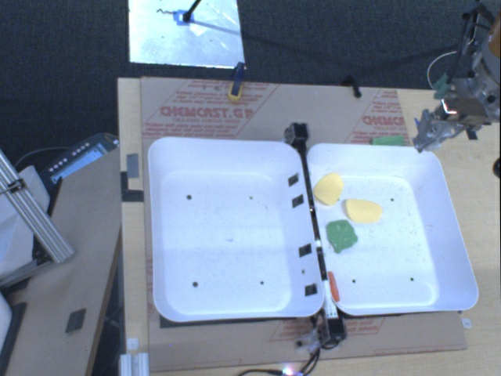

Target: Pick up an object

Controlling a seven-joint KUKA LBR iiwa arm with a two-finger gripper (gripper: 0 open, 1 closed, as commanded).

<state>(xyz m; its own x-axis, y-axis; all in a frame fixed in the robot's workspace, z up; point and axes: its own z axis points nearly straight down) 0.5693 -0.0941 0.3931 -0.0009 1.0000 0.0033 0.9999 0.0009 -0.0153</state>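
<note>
Two shallow white bins sit side by side on the bench (462, 210), on top of a flat brown sheet of cardboard (211, 104) with red letters printed on it. From where I stand, the left bin (168, 210) has nothing but a few small dark dots on its floor. The right bin (438, 233) has three little things in it, all close to the wall it shares with the left bin. One is a yellow piece (329, 188), rounded at the top, near the back of the bin. Just beside it, a bit lower and to the right, lies a second yellow piece (363, 211) that looks flat and oval. Just below those two sits a small green piece (341, 236) with a bumpy shape. A small orange-red thing (334, 287) lies along the strip between the bins, nearer the front. The gripper (429, 138) is up at the back right corner of the right bin, over the rim, well apart from the three pieces. Nothing is between its fingers that I can see, but it is too small and blurry to tell if they are wide or narrow. A shiny silver sheet (185, 22) lies on the dark floor behind the bench.
</note>
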